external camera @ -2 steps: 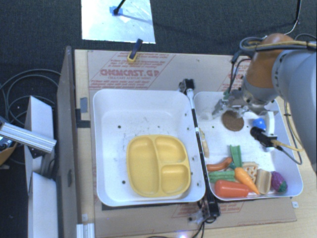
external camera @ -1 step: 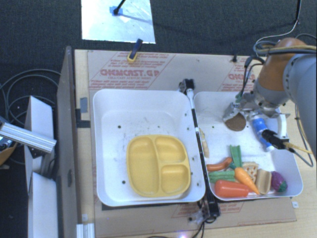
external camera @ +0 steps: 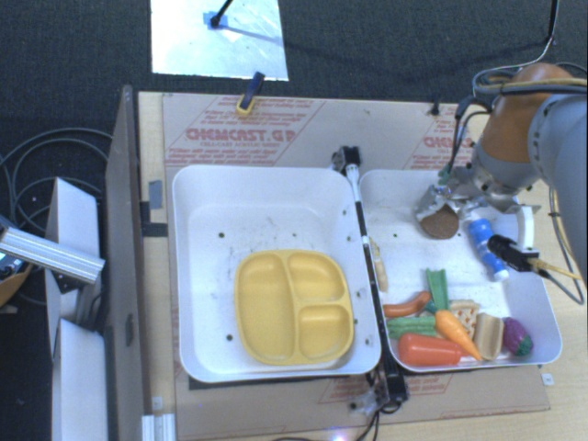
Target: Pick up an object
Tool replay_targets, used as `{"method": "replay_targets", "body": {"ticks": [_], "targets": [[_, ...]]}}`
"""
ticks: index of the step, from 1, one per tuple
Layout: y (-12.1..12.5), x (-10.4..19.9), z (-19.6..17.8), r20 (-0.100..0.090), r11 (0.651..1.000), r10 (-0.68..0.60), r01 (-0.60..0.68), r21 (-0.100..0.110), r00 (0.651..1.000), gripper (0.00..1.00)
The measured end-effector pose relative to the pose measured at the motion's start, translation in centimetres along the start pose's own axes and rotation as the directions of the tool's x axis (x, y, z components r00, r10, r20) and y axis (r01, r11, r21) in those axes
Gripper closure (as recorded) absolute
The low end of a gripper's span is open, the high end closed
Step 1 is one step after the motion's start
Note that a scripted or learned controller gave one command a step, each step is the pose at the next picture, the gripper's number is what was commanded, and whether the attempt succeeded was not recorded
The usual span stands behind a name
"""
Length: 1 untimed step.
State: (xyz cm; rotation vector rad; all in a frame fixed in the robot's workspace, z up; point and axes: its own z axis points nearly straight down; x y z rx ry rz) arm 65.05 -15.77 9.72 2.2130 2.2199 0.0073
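My gripper (external camera: 441,203) hangs low over the back of the right bin (external camera: 404,196), directly above and touching or nearly touching a brown round piece (external camera: 442,226). Whether that piece is gripped I cannot tell. Just right of it lies a blue bottle-shaped toy (external camera: 483,243). At the front of this bin toy foods are heaped: an orange carrot (external camera: 455,331), a red pepper (external camera: 426,349), a green stalk (external camera: 437,288), an orange sausage (external camera: 406,307), a cracker (external camera: 465,313), a bread slice (external camera: 488,334) and a purple piece (external camera: 518,336).
The left bin (external camera: 211,209) holds a yellow divided plate (external camera: 294,306). A black divider rail (external camera: 363,237) runs between the bins. The grey arm with its orange band (external camera: 510,122) and cables (external camera: 528,255) overhangs the right bin's right side.
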Motion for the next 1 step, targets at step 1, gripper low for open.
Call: {"method": "replay_targets", "body": {"ticks": [1], "targets": [[1.04, 8.16, -9.34, -0.003, 1.000, -0.008, 0.008, -0.001, 1.000, 1.00]]}}
